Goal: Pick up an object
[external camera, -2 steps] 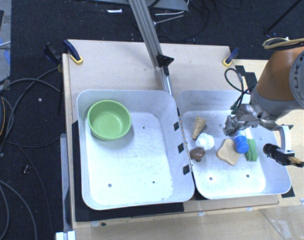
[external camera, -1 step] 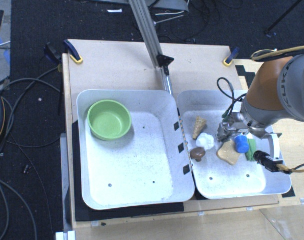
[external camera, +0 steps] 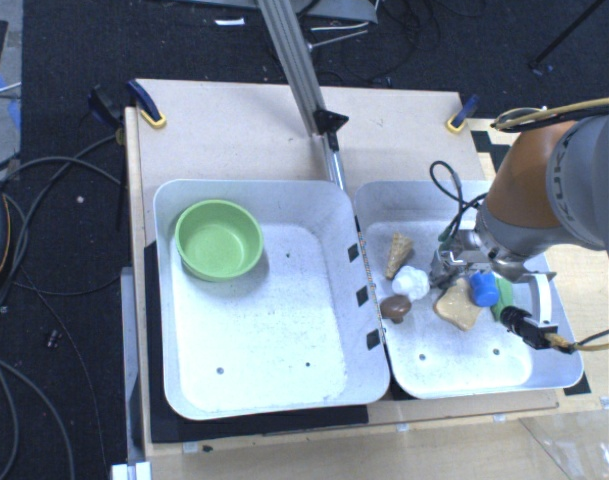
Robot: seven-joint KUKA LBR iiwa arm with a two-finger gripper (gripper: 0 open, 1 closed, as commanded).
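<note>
Two shallow white bins sit side by side on your bench, and the nearest things to you lie in the right-hand white bin [external camera: 464, 368]. Its front floor is bare metal with a few small holes. Just behind that bare part you see a cluster of small things: a tan, bread-like chunk [external camera: 458, 310], a blue rounded plastic piece [external camera: 483, 290] touching its upper edge, a small green piece [external camera: 504, 295] just beside the blue one, a brown rounded lump [external camera: 395, 308] near the bin's left wall, a white crumpled lump [external camera: 411, 282] just above the brown one, and a beige cone-shaped piece [external camera: 398, 255] farther back.

Your two-finger gripper [external camera: 452, 268] hangs low over this cluster, between the white lump and the blue piece. You cannot tell how the jaws stand, since the wrist body and cables cover them, and nothing can be seen held between them.

Look left and the left-hand white bin [external camera: 254, 368] holds one light green round plastic bowl [external camera: 219, 239], upright in its far left corner.

Your grey arm with its orange band [external camera: 539, 193] reaches in from the right, bent down over the right bin's back half, with a black cable [external camera: 446, 180] looping off the wrist.

Farther back, a grey metal strut [external camera: 292, 53] slants across the bench board.
</note>
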